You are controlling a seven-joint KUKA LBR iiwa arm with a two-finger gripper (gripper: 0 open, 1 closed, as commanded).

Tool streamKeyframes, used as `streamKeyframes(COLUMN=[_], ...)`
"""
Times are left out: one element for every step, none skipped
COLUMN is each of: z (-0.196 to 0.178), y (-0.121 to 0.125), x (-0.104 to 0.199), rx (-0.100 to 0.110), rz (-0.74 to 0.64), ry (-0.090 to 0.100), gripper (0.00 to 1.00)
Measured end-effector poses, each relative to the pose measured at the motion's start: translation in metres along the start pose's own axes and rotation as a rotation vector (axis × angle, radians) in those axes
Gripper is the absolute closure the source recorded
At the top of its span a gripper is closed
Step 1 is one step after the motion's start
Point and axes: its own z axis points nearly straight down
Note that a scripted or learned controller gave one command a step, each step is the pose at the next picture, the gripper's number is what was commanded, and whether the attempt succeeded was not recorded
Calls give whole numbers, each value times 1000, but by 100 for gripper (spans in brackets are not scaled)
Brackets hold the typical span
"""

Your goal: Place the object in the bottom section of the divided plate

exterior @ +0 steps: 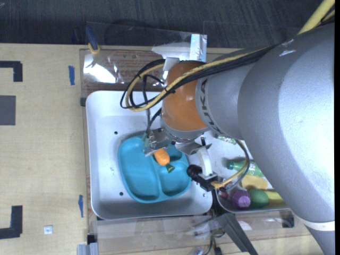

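Two white bins (pixel 101 142) sit side by side on the pale wooden tabletop (pixel 37 158), the left one holding a blue divided plate (pixel 139 171) with bare floor around it, and an orange carrot-like object (pixel 162 157) lies over the plate's divider, just below the end effector (pixel 155 145), whose finger spread I cannot tell.

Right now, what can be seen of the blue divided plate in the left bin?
The divided plate is turquoise, smooth and plastic-looking, with rounded corners and raised ridges splitting it into sections. It lies flat on the floor of the left white bin, toward the bin's right side. The arm's wrist covers its upper right part. A small orange object with a green tip sits over the plate just under the gripper.
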Motion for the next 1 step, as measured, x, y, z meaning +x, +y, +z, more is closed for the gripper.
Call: streamKeyframes(z=[-101], y=[-2], x=[-16], rx=[20], rz=[-115], ry=[12], gripper=[100])
